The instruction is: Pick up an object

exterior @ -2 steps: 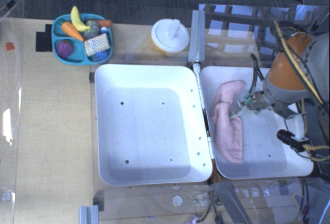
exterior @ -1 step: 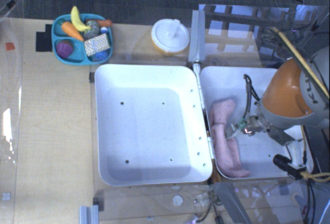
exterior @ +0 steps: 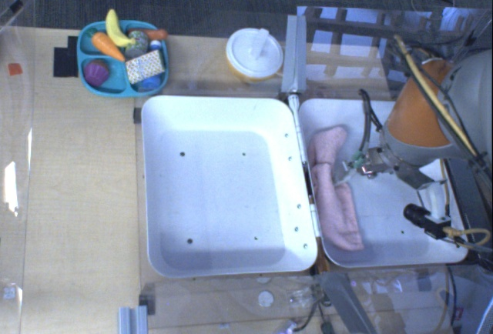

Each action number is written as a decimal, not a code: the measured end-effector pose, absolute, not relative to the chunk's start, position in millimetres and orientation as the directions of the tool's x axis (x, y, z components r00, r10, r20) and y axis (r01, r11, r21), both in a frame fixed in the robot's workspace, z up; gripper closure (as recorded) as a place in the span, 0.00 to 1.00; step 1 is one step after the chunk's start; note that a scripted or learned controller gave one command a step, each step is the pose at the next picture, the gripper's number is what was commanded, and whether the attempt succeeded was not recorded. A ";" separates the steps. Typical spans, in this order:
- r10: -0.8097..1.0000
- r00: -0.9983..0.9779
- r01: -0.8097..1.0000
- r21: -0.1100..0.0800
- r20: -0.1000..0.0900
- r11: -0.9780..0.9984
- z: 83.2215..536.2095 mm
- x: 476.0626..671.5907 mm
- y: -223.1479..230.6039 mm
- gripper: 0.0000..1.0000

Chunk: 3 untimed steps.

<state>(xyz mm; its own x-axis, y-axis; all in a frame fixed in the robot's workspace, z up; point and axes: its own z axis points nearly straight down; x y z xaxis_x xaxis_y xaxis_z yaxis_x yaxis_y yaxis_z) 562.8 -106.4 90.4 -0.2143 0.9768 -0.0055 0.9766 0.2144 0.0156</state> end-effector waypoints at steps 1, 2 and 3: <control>0.983 -0.182 0.983 0.016 -0.006 0.182 91.1 496.9 -125.2 0.00; 0.957 -0.290 0.957 0.015 -0.006 0.290 90.2 576.5 -112.4 0.00; 0.907 -0.422 0.906 0.015 -0.011 0.422 91.1 542.3 -97.0 0.00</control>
<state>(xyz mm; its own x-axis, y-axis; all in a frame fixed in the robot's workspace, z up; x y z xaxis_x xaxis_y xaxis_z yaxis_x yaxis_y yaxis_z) 542.3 -97.0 91.1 -0.4218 0.9066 -0.0108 0.9065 0.4220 0.0155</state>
